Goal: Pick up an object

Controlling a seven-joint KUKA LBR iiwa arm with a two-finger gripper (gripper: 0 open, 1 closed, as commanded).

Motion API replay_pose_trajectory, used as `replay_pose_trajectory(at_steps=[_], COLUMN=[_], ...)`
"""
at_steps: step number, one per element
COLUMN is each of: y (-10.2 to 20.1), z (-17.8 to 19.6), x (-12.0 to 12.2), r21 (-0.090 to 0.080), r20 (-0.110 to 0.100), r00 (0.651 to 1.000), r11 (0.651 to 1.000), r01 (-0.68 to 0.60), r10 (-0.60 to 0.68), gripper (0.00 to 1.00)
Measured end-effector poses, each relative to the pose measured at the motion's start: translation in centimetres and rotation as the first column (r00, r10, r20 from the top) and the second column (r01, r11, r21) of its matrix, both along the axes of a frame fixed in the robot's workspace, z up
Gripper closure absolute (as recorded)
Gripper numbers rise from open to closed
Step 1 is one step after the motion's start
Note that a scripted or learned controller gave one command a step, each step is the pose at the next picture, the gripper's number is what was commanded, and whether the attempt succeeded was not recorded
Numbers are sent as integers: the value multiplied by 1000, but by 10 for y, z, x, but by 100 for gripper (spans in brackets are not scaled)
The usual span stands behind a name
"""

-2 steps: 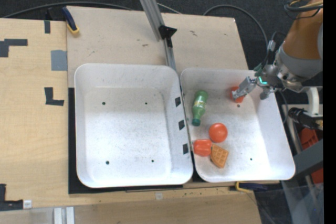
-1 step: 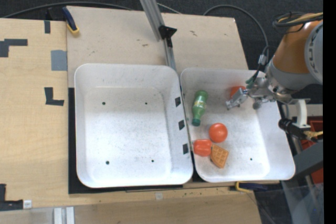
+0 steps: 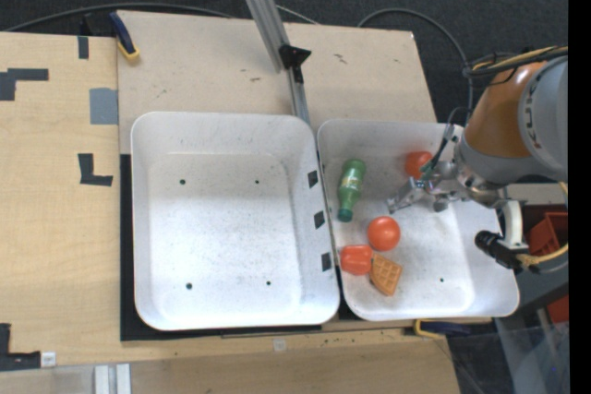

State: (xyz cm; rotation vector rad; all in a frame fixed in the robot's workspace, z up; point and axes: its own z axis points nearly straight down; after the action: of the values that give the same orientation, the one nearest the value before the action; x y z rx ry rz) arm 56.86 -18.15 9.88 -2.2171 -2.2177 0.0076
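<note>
The right bin (image 3: 462, 291) holds several small toys. A green bottle (image 3: 349, 189) lies near its left wall. An orange-red ball (image 3: 384, 233) sits mid-bin, with a red piece (image 3: 355, 259) and a tan waffle-like piece (image 3: 386, 274) in front of it. A red round toy (image 3: 416, 163) lies at the back, partly hidden by the wrist. My gripper (image 3: 407, 197) is low in the right bin, just right of the bottle, between the red round toy and the ball. Nothing is visibly held in it.
The left bin (image 3: 148, 198) stands beside the right one, with a shared raised wall (image 3: 319, 217) between them. A metal pole (image 3: 263, 5) slants over the bench behind the bins. The grey arm with its orange band (image 3: 503, 120) covers the right bin's right edge.
</note>
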Motion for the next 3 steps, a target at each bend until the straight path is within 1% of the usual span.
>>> replay_pose_trajectory(at_steps=[1,2,3], y=[1,1,-7], z=[-11,0,52], x=[0,0,-4], r21=[-2,-1,-2], r20=[5,6,10], r00=[1000,1000,1000], r11=[1000,1000,1000], r01=[-1,-2,0], r10=[1,2,0], gripper=[0,100,100])
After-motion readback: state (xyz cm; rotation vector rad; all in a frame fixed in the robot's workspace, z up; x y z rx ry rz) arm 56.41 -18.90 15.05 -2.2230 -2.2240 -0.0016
